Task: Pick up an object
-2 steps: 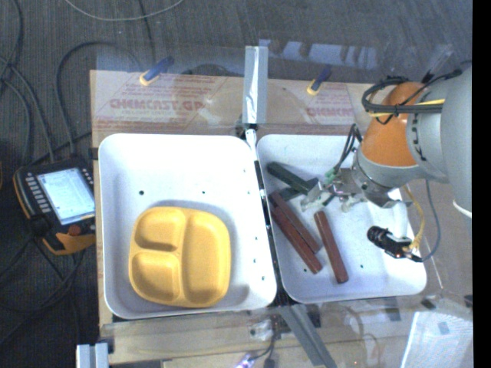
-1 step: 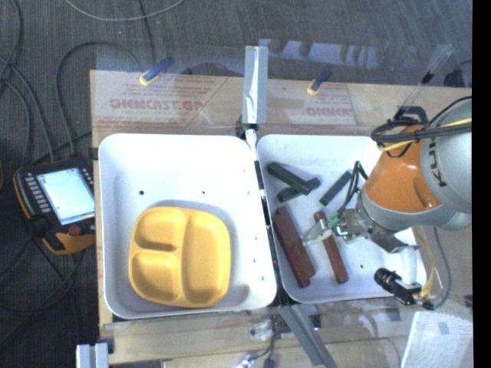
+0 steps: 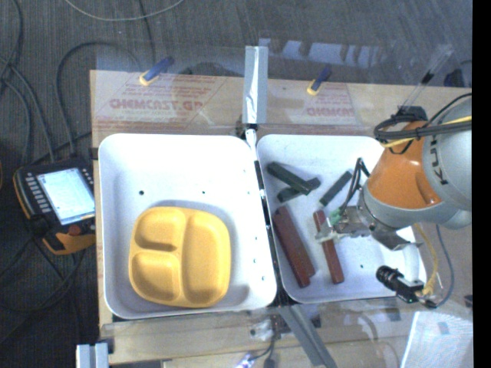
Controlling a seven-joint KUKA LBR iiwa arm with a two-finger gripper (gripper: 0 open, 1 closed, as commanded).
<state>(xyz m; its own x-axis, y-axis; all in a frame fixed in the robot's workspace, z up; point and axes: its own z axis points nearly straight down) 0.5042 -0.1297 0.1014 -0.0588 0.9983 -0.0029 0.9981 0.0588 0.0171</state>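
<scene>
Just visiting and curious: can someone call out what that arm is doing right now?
Gripper low in right bin, over thin brown stick; fingers unclear. Wider brown bar and dark grey pieces lie close alongside. Yellow divided tray in left bin.

1. Both white bins, left point(image 3: 115, 205) and right point(image 3: 307, 146), look like smooth plastic with a soft sheen.
2. The yellow sectioned tray point(image 3: 182, 256) looks like matt moulded plastic.
3. The brown bars point(image 3: 294, 245) look dull, possibly wood.
4. The arm's orange band point(image 3: 403, 179) is glossy.
5. The desk point(image 3: 176, 102) looks like pale board under a clear, shiny sheet.
6. The floor point(image 3: 46, 21) looks like rough dark carpet.
</scene>
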